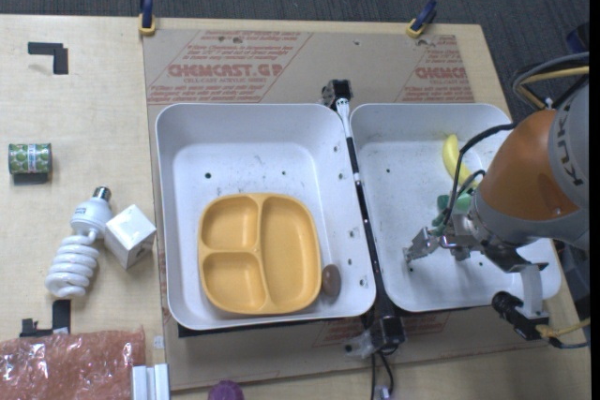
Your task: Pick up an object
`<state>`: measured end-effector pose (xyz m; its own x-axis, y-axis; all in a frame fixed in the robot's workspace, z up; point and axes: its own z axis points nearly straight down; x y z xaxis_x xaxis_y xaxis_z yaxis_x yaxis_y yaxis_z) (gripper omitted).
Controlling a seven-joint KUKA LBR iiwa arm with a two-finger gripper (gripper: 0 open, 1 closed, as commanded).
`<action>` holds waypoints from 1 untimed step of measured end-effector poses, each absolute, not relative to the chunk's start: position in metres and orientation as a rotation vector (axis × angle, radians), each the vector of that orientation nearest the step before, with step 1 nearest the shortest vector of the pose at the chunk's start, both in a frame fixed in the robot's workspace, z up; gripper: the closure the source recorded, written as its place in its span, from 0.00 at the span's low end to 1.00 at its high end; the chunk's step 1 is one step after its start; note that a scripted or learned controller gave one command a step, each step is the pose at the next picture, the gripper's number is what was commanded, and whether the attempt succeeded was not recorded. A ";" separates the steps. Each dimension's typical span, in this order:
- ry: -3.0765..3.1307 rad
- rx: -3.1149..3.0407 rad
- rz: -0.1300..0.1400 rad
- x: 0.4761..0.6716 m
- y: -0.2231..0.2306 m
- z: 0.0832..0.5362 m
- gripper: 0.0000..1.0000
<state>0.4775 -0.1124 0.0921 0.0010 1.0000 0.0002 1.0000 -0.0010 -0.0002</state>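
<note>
My gripper is low in the right bin, near the middle of its floor, with the grey arm and its orange band reaching in from the right. A green object lies just up and right of the gripper, partly under the wrist. A yellow object lies further back beside the arm. Nothing shows in the gripper. In the left bin rests a yellow divided plate, and a small brown object sits at its right edge.
On the bench left of the bins lie a white spiral light bulb, a white cube, a green can and a reddish bag. A black rod runs between the bins.
</note>
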 end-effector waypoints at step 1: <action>-2.220 -2.226 -0.002 0.479 -0.113 0.102 1.00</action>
